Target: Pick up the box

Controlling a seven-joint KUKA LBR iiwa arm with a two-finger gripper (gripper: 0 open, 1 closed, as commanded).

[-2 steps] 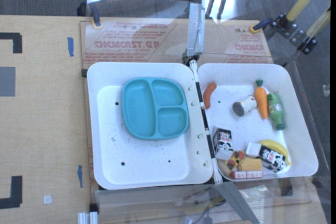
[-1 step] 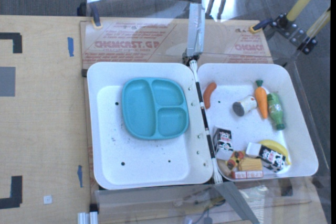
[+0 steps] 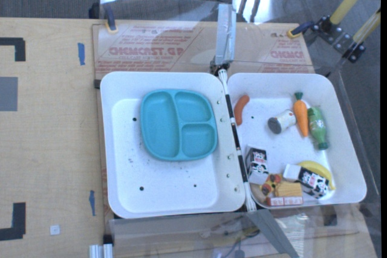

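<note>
**Boxes sit in the right bin**

We see two white bins side by side. The left bin (image 3: 121, 190) holds a blue plate (image 3: 178, 124) with three parts. In the right bin (image 3: 344, 130), a small cow box (image 3: 258, 163) sits near the front, by the wall next to the left bin. A yellow box (image 3: 288, 190) lies just beside it at the front rim. Another cow box (image 3: 314, 182) touches a banana (image 3: 317, 169). Farther back lie a carrot (image 3: 300, 115), a green bottle (image 3: 317, 127), a grey can (image 3: 281, 122) and a red sausage (image 3: 241, 109). We cannot tell if the gripper is wide or narrow.
</note>
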